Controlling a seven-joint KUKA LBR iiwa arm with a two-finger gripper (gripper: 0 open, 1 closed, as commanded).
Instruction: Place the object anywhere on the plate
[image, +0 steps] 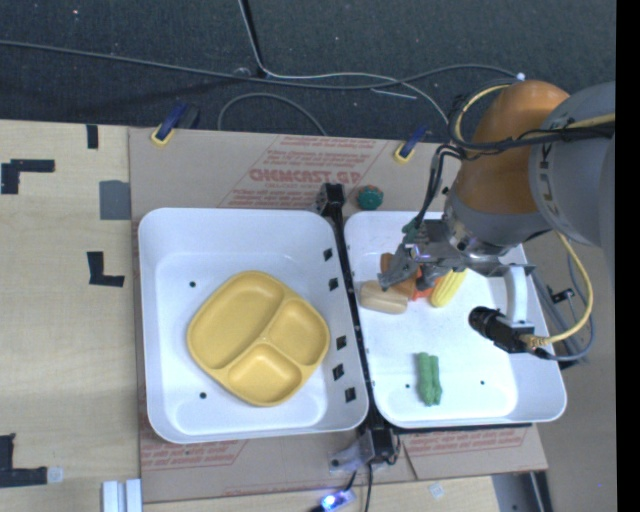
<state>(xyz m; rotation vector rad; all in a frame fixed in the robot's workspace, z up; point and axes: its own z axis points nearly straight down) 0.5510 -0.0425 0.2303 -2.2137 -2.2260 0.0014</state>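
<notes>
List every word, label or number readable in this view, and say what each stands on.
"CHEMCAST GP": red print on the brown cardboard sheet under the two bins, roughly legible.
The smaller red lines around it, and more red print on the cardboard's lower edge: too blurred to read.
Yellow plate, bins, food items: no text.

- Two bins sit side by side on a cardboard sheet on the table, touching along their inner edges.
- The plate lies in the left bin, near its middle.
- In the right bin: a bread piece by the left wall, a carrot just right of it, then a corn cob just right of the carrot.
- The hand hangs above the bread piece and the carrot, with the arm behind and to the right of it.
- A pickle lies alone nearer the front wall, well apart from those three.
- A small ball sits behind the right bin, outside it.
</notes>
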